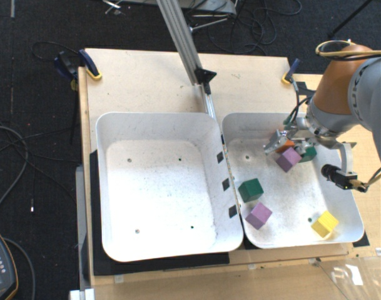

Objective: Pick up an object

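wooden bench (146, 83) bears two white bins (115, 130); dark cabled floor (27, 167) around.

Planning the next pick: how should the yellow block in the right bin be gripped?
Grip the yellow block across two opposite flat faces, coming straight down from above. It lies turned at an angle near the right bin's wall, so rotate the gripper to match; its other sides look free.

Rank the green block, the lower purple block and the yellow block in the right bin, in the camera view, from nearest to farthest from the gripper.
Measured from the gripper:
1. Green block, down-left of it, near the bin divider.
2. Lower purple block, below the green one.
3. Yellow block, in the bin's lower right corner.
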